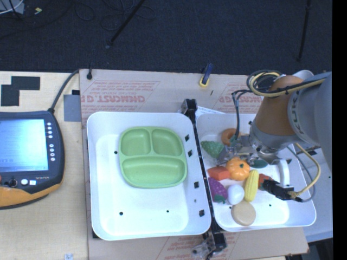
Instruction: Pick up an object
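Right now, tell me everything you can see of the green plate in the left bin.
The green plate is a pale green, rounded-rectangle tray that looks like matte plastic. Raised ridges split it into three compartments: two small ones along the far side and one wide one along the near side, all holding nothing. It lies flat and upright on the floor of the left bin, toward the bin's far right part, near the divider but apart from the walls. Nothing touches it except the bin floor.

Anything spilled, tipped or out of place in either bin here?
Nothing stands out. The green divided plate lies flat in the left bin. The toy foods, including the corn and the orange pumpkin, sit bunched inside the right bin, with none over its rim.
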`<state>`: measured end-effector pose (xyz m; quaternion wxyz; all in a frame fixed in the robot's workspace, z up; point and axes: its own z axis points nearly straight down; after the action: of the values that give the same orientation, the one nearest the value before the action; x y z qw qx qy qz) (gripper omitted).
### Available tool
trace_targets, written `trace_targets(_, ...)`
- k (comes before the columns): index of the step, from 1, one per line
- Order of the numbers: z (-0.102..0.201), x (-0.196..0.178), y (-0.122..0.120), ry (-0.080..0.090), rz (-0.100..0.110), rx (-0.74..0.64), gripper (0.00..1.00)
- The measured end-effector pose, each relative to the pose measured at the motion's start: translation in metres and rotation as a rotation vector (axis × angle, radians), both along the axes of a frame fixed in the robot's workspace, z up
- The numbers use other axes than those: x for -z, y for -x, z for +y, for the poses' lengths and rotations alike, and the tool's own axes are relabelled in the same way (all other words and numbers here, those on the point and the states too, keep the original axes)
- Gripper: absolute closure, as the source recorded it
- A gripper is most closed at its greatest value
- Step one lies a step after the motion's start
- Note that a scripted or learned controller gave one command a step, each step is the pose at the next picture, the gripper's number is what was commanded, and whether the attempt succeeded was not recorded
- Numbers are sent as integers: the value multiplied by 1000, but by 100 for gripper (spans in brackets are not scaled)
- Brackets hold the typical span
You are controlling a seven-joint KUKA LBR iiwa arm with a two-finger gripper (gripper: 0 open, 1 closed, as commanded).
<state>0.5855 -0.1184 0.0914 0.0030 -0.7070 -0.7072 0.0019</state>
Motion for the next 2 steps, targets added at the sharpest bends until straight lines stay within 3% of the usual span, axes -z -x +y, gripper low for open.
trace_targets(1,-2,-12,0,0,0,5,100)
trace_targets(2,4,-71,5,1,-8,-2,100)
